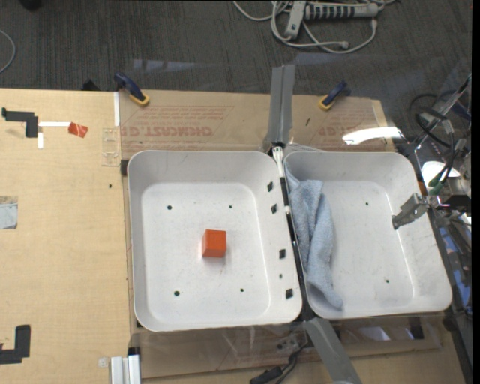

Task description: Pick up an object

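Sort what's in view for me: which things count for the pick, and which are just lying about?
For the pick:
- orange block, left bin
- blue-grey cloth, right bin
- gripper, at the right bin's right edge

Lying about:
- two clamps on the cardboard
- power strip and cables on the floor
- red tag on the board

The gripper (409, 212) sits at the right edge of the view, its grey fingers (403, 217) pointing left and downward.
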Motion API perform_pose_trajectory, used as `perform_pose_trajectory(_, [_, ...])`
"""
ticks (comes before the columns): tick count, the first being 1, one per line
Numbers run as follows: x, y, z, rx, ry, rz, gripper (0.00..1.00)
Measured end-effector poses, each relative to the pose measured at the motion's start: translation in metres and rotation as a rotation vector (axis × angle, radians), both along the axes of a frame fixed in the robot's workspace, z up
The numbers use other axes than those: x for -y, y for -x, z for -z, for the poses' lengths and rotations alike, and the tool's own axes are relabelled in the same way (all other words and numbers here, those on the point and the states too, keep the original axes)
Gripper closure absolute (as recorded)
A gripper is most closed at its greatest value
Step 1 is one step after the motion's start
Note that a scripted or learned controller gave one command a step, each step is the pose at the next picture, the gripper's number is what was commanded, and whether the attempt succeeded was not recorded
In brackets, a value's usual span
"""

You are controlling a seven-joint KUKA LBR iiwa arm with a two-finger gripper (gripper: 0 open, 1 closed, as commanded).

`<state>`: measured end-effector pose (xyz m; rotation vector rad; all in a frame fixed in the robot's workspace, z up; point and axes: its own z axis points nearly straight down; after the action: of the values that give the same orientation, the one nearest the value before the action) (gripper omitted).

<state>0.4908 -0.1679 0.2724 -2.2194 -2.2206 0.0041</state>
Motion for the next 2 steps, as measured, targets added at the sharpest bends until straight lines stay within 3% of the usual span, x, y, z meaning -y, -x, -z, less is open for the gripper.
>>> perform_pose_trajectory(1, [-0.0165, 0.0142, 0.1708, 0.0, -0.002, -0.192, 0.0])
perform_pose_trajectory(2, [-0.0158, 0.0135, 0.1617, 0.001, -0.002, -0.189, 1.0])
